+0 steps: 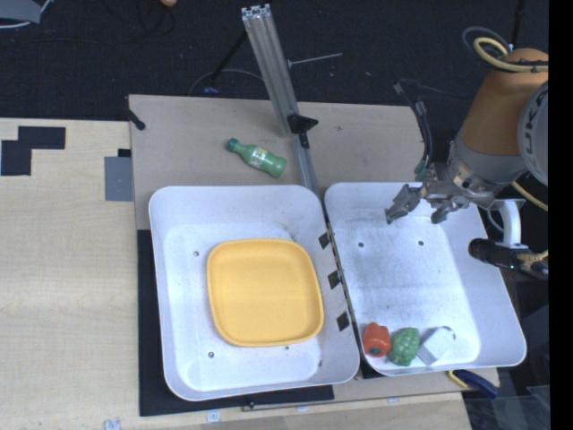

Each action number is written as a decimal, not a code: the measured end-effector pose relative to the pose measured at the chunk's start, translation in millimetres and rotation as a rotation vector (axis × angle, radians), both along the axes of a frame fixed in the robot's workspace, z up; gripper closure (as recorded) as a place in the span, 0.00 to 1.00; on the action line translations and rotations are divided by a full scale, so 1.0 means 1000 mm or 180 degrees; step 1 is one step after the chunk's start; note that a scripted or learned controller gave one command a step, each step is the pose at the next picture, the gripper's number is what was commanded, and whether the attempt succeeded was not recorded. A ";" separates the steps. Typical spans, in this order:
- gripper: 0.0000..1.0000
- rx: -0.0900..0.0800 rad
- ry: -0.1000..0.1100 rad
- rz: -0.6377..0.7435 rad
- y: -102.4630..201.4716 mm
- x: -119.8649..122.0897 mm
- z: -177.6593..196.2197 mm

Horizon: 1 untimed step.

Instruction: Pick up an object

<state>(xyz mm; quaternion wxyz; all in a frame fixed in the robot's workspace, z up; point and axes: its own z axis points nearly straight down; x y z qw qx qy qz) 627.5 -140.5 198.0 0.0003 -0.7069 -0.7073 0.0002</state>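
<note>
Bench (pixel 72 267) of pale wood, dark floor behind. Green bottle (pixel 256 157) lies on the bench behind the left bin (pixel 170 231), long axis left-right, cap leftward. Left bin holds a yellow plate (pixel 265 291). Right bin (pixel 492 330) holds red, green and grey items at its front edge. Gripper (pixel 419 204) hovers over the right bin's rear, fingers apart, holding nothing.
</note>
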 end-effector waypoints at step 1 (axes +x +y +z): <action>0.00 0.0000 0.0010 0.0002 -0.001 0.000 -0.043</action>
